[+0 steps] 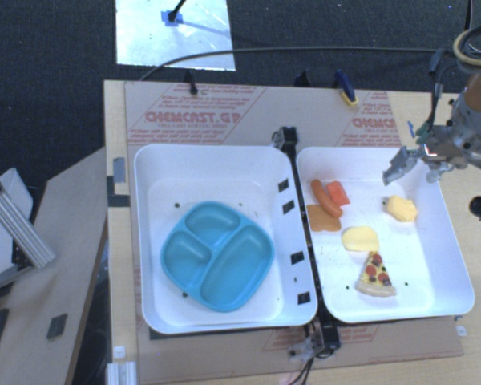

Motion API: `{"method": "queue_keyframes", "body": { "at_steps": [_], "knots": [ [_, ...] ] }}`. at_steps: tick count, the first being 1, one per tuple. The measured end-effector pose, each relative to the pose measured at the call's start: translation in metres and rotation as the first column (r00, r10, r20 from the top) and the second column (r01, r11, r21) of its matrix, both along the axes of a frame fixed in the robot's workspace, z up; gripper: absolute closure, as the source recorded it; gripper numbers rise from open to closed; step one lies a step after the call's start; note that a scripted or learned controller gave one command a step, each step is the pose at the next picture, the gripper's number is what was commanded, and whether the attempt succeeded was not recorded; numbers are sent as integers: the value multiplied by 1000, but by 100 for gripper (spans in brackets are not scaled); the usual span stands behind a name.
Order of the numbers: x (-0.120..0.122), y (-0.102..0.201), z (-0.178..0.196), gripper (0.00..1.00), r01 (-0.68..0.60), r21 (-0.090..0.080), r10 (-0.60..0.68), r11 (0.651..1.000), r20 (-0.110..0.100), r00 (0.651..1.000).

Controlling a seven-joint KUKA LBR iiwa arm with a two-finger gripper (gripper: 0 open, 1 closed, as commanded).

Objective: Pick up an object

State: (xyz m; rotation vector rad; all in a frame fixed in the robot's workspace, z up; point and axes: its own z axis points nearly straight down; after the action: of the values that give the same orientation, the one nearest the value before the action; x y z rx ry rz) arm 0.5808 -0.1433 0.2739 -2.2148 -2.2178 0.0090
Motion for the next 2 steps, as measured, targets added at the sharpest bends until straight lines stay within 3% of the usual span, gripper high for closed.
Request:
{"method": "queue_keyframes", "body": {
  "at_steps": [1,2],
  "knots": [
    [2,0,7,0,-2,-2,2,1000,11,1000],
    [-1,0,-55,0,0,-1,0,1000,7,1000]
  ]
}}
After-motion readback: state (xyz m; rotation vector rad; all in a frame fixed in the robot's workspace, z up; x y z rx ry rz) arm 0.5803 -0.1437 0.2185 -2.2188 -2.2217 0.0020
